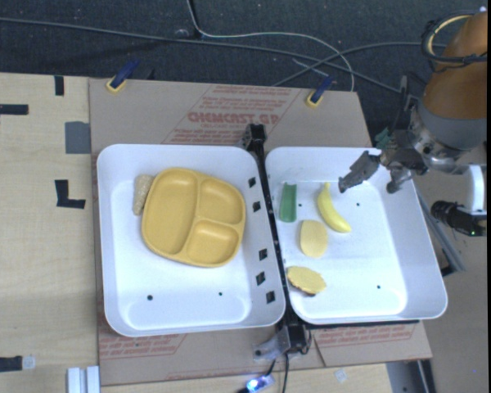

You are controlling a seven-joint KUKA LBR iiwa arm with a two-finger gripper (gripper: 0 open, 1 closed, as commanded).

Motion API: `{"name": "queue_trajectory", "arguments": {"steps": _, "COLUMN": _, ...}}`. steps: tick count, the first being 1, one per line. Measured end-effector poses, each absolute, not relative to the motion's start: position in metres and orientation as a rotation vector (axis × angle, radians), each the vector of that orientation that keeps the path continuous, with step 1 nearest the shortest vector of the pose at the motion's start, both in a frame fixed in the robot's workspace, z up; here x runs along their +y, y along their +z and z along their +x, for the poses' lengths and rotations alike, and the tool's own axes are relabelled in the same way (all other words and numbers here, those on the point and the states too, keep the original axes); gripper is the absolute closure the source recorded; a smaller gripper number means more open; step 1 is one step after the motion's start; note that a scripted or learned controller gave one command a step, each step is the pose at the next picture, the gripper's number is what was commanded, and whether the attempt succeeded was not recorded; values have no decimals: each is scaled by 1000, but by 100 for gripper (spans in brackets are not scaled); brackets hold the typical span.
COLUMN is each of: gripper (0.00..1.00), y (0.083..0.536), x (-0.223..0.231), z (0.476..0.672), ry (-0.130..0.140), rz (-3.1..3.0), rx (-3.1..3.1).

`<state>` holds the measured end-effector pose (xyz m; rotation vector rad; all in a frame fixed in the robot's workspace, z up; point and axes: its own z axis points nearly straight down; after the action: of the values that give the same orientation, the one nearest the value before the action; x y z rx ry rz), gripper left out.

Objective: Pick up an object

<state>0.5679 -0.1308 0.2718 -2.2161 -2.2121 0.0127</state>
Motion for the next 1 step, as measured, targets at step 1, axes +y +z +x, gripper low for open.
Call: {"name": "queue_trajectory", "arguments": {"steps": 1, "gripper": 0, "y": 278, "x": -130, "z": 570, "ry": 2, "rz": -2219, "rx": -2222}}
